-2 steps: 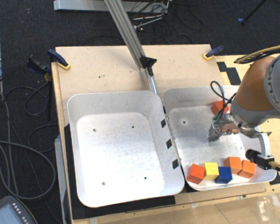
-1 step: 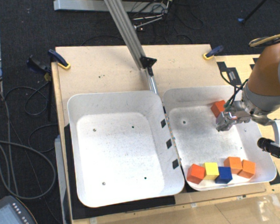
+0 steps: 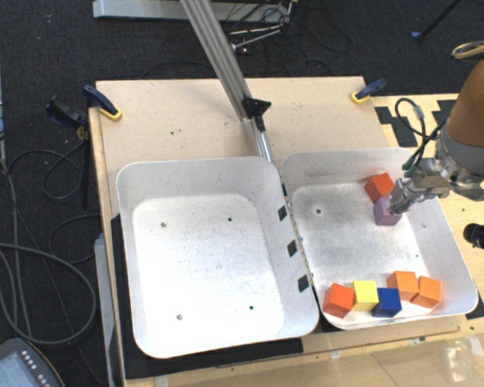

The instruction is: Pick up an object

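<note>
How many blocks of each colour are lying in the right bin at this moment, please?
Orange blocks: 4
Yellow block: 1
Blue block: 1
Purple block: 1
Total: 7

Purple block (image 3: pixel 385 213) beside orange block (image 3: pixel 379 186)

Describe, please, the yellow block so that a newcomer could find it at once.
Start at the right-hand white bin and look along its near edge, where a row of blocks lies. The yellow block sits second from the left in that row, between an orange block and a blue block. It is the only yellow thing in the bin.
</note>
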Action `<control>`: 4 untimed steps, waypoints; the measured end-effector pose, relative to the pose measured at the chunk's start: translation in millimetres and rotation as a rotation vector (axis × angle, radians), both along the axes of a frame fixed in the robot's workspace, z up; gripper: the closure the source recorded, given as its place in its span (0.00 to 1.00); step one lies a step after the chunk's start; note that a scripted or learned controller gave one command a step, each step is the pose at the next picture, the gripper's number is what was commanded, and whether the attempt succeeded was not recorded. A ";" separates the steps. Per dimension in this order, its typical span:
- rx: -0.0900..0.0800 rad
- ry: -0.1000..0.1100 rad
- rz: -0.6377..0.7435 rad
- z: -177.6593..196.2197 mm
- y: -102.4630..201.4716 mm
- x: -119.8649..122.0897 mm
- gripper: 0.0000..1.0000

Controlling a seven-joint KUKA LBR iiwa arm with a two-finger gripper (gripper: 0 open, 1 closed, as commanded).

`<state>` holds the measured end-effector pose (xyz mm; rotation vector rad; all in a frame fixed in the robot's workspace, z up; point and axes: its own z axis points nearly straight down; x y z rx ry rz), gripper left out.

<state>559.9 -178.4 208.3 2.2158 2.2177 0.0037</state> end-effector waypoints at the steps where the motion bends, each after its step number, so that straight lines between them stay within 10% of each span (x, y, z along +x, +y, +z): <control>1: -0.001 -0.001 0.001 52.5 -10.5 2.6 1.00; 4: 0.005 0.009 0.007 46.1 158.9 -18.7 1.00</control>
